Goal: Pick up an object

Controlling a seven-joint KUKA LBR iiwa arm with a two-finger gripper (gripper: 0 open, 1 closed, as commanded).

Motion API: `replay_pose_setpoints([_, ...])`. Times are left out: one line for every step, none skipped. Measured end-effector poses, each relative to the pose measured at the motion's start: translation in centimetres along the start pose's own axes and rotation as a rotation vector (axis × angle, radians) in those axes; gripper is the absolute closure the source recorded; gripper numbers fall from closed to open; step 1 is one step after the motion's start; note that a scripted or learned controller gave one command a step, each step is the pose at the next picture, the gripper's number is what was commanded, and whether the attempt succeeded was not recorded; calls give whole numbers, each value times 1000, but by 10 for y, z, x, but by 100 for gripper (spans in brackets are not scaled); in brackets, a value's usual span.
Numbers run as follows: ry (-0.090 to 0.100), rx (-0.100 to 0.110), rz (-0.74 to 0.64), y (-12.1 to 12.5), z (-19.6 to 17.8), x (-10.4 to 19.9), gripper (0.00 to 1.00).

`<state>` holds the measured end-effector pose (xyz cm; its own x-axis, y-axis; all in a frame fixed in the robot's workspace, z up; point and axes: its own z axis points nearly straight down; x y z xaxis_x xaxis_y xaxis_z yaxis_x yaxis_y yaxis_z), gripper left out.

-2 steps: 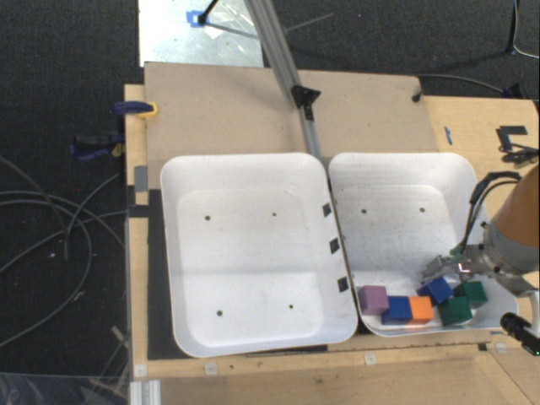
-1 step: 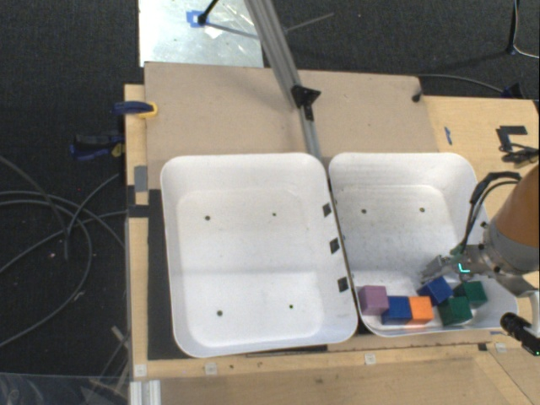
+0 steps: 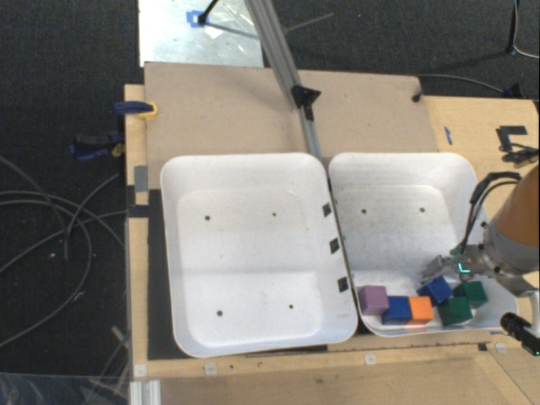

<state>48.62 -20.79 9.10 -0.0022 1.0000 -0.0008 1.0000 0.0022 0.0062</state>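
Several small blocks lie in the front corner of the right bin (image 3: 396,218): a purple block (image 3: 373,299), a blue block (image 3: 397,310), an orange block (image 3: 421,310), a second blue block (image 3: 437,289), and two dark green blocks (image 3: 456,310) (image 3: 474,293). My gripper (image 3: 447,273) reaches in from the right and sits low, just above the second blue block. Its grey body and a small green light show beside the blocks. The arm's orange band (image 3: 516,218) is at the right edge.
The left bin (image 3: 245,251) sits beside the right one. A metal pole (image 3: 283,57) slants across the bench at the back. Clamps and cables lie on the dark floor at the left.
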Motion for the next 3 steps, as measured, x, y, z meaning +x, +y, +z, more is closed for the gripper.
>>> replay_pose_setpoints([4, 6, -7, -1, 1, 50, 0])
replay_pose_setpoints([-1, -5, -7, 2, -146, 88, 0])
replay_pose_setpoints([0, -5, -8, 2, -217, 118, 0])
